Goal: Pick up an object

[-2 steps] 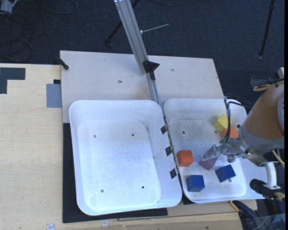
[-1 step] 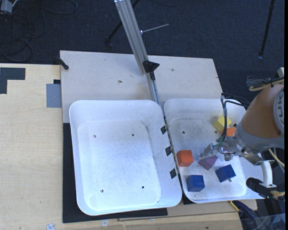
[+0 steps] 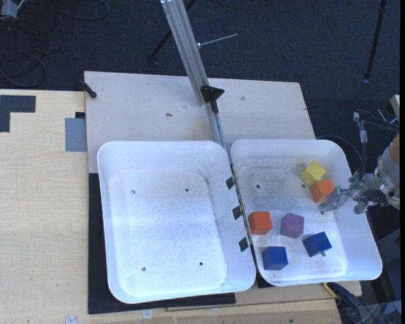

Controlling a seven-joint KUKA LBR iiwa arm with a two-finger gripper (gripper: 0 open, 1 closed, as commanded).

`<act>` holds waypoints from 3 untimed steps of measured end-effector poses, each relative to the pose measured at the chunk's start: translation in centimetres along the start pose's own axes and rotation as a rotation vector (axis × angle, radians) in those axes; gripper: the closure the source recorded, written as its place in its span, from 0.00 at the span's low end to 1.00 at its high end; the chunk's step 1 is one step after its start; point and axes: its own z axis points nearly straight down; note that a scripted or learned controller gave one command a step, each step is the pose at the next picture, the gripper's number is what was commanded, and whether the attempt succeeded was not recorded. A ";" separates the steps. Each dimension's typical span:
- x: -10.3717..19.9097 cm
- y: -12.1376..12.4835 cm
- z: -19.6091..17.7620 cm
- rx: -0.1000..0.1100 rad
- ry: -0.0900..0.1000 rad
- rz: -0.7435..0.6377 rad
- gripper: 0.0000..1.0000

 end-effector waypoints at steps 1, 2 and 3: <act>1.3 2.2 8.9 -0.014 -0.002 -0.003 0.00; 2.6 2.5 9.5 -0.020 -0.003 0.001 0.00; 2.6 6.8 7.0 0.001 0.002 -0.004 0.00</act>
